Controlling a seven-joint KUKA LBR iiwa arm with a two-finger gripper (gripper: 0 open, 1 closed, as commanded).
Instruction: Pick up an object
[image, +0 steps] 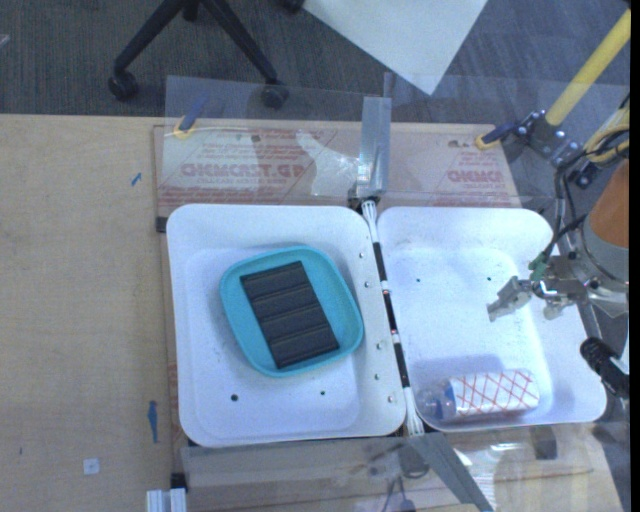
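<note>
Nearest the camera, a plastic bottle (480, 394) with a red-and-white lattice label lies on its side along the near wall of the right bin (440, 240), cap toward the left. Farther in, the gripper (528, 297) hangs above the right half of that bin, its fingers spread apart with nothing between them, well apart from the bottle. In the left bin (200, 400), a teal dish (291, 309) sits near the centre, bearing a dark ribbed block (289, 314). Beyond both bins lies a strip of cardboard (250, 170).
</note>
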